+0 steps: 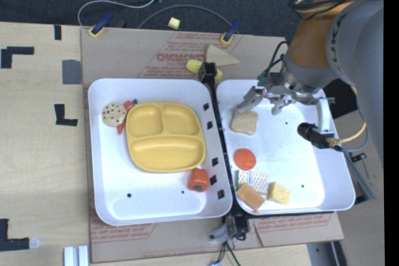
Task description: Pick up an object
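My gripper [262, 103] hangs over the back left part of the right bin [312, 165]. Its two fingers are spread open with nothing between them. The left finger [248, 100] is just above a tan bread slice [244, 123] lying near the bin's left wall. Further forward in the same bin lie a red disc [245, 159], an orange block [250, 197], a yellow cheese wedge [278, 194] and a small green-and-white piece [256, 180].
The left bin [103, 190] holds a yellow divided plate [165, 136], a cookie [113, 114], a small orange-red piece [129, 106] and a red-orange pepper [199, 179]. A black clamp [209, 73] sits at the back where the two bins meet.
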